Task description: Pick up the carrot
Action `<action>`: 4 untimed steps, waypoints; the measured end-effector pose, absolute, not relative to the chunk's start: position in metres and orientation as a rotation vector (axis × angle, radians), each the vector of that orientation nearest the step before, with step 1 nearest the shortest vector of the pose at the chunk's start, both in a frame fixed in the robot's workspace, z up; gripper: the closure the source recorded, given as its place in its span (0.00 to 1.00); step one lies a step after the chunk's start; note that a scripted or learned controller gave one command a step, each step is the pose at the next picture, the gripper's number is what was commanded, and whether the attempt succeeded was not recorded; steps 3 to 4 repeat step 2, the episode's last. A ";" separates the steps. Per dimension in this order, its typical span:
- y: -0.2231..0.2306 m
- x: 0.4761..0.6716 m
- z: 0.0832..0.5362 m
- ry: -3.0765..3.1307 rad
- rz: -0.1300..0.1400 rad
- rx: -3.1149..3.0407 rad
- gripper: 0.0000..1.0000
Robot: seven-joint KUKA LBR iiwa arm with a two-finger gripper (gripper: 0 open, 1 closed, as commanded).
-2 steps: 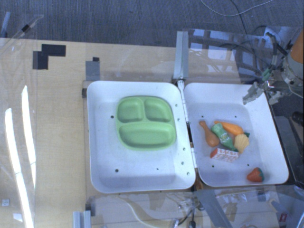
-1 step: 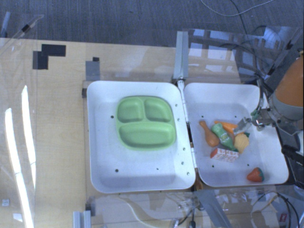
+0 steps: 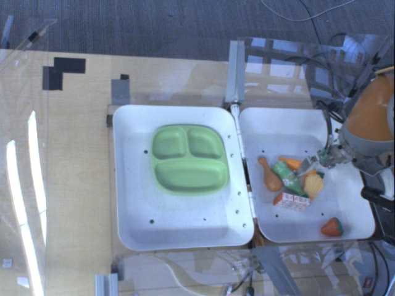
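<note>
both white bins [image 3: 129,227] look like smooth, slightly glossy plastic, as does the green divided plate [image 3: 188,159]. the bench [image 3: 62,165] reads as pale matt wood. the carrot [image 3: 290,163] looks smooth plastic; the arm's orange band [image 3: 373,106] is glossy.

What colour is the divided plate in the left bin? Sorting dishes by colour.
Light green divided plate, camera view.

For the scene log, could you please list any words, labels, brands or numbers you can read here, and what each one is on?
No text reads clearly.
Small red and white box in the right bin: carries print, too small and blurred to read.
Green divided tray in the left bin: no marking seen.
</note>
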State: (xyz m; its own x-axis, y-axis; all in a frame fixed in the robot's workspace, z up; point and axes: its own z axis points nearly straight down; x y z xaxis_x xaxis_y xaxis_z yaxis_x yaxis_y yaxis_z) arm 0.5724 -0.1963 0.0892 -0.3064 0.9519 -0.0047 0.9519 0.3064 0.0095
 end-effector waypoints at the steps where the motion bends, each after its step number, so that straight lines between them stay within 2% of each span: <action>1: -0.196 0.575 0.102 2.526 0.016 1.841 1.00; 2: -0.155 0.570 0.215 2.428 0.007 1.981 1.00; 4: -0.155 0.570 0.215 2.428 0.007 1.981 1.00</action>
